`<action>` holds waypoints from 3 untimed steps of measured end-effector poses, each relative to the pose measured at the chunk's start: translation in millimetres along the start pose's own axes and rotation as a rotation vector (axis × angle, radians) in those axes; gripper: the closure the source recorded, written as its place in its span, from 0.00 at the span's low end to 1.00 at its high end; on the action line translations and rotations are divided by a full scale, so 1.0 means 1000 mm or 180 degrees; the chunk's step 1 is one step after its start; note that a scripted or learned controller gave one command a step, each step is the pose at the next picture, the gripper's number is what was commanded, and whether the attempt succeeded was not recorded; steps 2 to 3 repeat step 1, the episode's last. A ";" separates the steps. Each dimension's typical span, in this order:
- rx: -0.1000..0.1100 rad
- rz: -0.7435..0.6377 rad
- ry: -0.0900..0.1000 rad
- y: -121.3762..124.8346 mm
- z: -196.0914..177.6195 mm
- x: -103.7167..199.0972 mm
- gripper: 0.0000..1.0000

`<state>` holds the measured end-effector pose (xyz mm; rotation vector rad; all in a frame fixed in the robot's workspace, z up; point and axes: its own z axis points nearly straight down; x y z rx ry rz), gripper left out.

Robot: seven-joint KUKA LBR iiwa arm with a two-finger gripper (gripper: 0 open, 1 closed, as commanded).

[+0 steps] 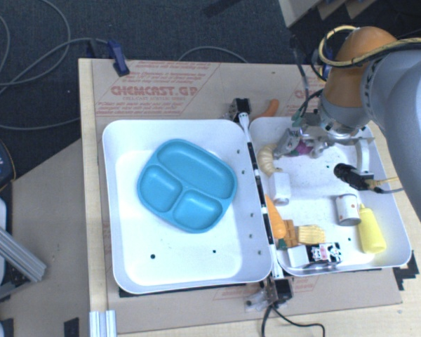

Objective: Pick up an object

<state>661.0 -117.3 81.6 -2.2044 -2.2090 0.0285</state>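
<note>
Blue plate (187, 184) alone in left bin (126, 244).

The arm (400, 69) is cut off at the right edge.

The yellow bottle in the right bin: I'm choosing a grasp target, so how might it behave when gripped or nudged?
The yellow bottle lies on its side, so its rounded body would probably roll if nudged. It looks like smooth plastic, perhaps slippery and light. The small silver can lying close beside it might get bumped.

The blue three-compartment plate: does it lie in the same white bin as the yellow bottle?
No. The blue three-compartment plate lies in the left white bin, the yellow bottle in the right one.
</note>
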 end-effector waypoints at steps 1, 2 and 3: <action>-0.0009 0.0003 -0.0004 0.000 0.000 -0.006 0.00; -0.0009 0.0003 -0.0004 0.000 0.000 -0.006 0.00; -0.0009 0.0003 -0.0004 0.000 0.000 -0.006 0.00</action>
